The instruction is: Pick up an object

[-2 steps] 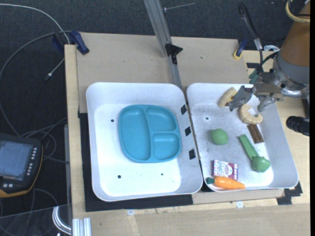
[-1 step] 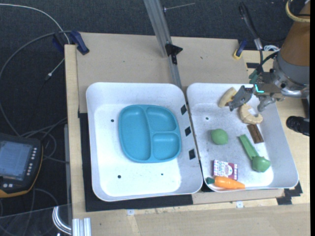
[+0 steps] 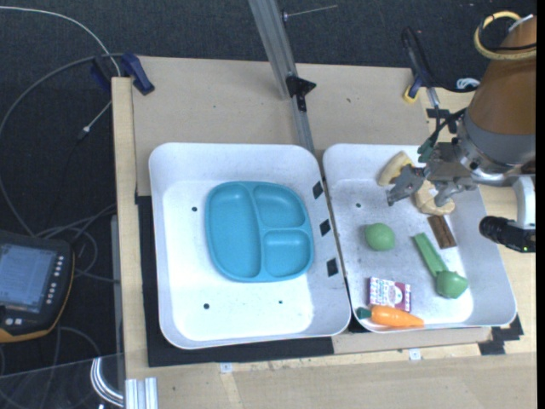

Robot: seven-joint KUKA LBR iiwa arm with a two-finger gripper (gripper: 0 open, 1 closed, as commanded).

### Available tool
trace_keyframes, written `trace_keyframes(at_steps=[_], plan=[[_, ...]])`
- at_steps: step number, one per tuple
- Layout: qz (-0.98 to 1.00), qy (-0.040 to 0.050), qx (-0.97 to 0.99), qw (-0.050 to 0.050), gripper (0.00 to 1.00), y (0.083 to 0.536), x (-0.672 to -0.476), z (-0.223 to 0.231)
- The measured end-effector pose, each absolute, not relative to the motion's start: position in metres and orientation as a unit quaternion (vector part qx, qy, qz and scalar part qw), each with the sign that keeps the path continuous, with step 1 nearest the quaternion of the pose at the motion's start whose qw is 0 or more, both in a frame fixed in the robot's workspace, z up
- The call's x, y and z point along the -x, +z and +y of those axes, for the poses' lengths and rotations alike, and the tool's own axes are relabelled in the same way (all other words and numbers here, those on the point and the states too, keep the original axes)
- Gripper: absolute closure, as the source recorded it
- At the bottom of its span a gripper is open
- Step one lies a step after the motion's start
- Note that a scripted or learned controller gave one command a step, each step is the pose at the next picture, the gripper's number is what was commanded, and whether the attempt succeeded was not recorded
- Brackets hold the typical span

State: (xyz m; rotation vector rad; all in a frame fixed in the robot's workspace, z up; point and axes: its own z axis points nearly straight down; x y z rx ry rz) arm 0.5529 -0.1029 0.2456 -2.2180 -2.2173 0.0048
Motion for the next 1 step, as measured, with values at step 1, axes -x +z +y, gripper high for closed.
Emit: trace_keyframes(at_steps=[1], plan=[[-0.707, 0.0017, 0.707, 0.003, 0.0, 0.183, -0.5504, -0.1038]])
